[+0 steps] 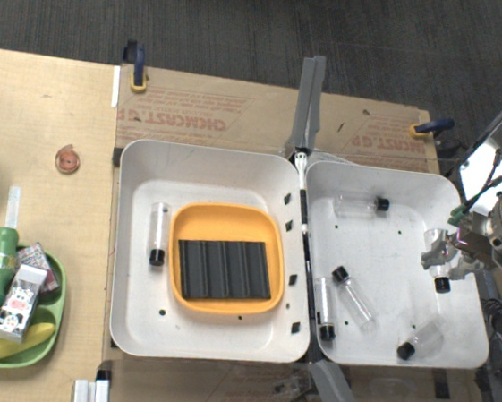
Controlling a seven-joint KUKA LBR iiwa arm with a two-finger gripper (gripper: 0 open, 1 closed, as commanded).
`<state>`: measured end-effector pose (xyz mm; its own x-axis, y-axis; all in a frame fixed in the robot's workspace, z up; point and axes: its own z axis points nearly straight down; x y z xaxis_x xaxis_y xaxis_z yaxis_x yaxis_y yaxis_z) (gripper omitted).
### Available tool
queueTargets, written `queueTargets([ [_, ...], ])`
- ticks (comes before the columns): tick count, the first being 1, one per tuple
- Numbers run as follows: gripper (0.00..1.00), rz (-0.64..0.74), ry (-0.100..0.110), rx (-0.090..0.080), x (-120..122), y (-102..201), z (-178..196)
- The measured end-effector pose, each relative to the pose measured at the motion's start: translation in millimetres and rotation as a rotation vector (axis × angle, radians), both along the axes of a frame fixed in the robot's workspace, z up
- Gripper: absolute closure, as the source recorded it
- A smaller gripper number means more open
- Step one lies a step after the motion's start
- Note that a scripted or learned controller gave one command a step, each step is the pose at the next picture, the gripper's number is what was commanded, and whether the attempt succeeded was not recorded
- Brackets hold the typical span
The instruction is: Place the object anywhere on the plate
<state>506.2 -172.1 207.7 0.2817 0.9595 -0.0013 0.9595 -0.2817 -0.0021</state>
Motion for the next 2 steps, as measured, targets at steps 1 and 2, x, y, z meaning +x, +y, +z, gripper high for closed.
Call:
queueTargets([
  [1,1.0,0.278,-0.001,-0.001,61,-12,15],
  [2,1.0,0.222,0.0,-0.001,119,-23,-2],
])
